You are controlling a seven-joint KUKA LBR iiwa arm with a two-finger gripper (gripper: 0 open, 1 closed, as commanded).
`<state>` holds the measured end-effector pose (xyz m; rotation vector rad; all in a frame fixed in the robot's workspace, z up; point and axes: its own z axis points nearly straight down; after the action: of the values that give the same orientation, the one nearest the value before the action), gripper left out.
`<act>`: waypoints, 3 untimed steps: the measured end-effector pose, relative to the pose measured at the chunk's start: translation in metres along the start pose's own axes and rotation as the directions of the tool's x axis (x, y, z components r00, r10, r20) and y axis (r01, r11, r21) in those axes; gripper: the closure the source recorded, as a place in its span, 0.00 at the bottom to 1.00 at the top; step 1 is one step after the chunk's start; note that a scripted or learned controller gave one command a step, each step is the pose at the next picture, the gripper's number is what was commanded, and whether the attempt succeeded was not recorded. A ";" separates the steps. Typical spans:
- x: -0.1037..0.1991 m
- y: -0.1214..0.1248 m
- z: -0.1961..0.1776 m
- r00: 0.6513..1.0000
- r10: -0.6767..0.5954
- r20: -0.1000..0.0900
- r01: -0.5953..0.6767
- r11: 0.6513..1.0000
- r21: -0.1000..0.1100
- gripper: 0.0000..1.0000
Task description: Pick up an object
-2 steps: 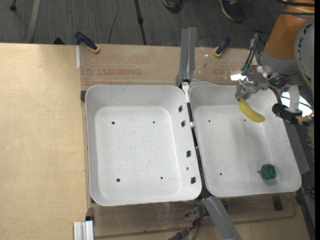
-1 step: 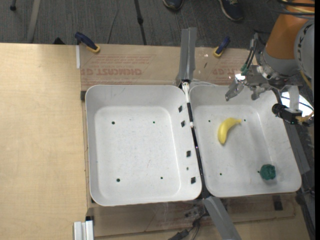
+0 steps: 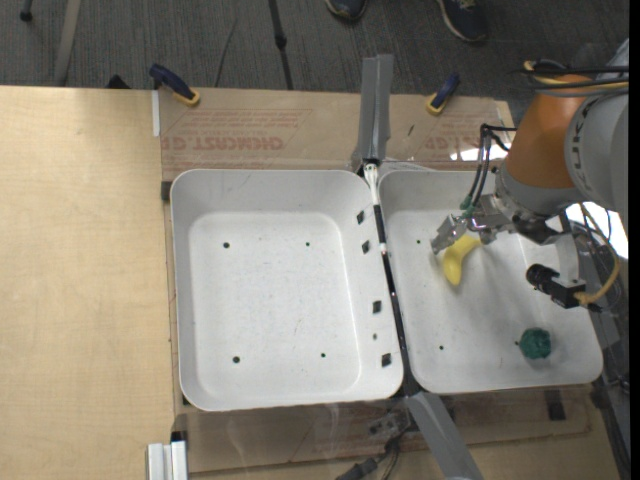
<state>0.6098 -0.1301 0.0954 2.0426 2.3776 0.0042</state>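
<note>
Right of centre, the arm's gripper [image 3: 452, 240] hangs over the right bin [image 3: 500, 373]. Its fingers [image 3: 441, 238] grip the upper end of a yellow banana-like object [image 3: 457, 262], likely so it lifts clear. A green ball [image 3: 536, 344] lies lower right.

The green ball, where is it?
The green ball sits in the right bin, near its front right corner, apart from the yellow object and the claw farther back.

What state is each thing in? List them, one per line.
gripper: low in the right bin, at the yellow object's top end.
yellow object: in the right bin, under the gripper.
green object: resting in the right bin, apart from the gripper.
</note>
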 end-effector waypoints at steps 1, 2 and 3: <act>-0.001 0.001 -0.011 1.000 0.002 0.003 -0.002 1.000 -0.003 1.00; 0.073 0.062 -0.096 0.995 0.098 -0.001 -0.098 0.995 0.007 1.00; 0.035 0.015 -0.131 0.991 0.135 -0.001 -0.135 0.991 0.009 1.00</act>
<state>0.6182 -0.0926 0.2265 2.2032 2.2393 -0.0036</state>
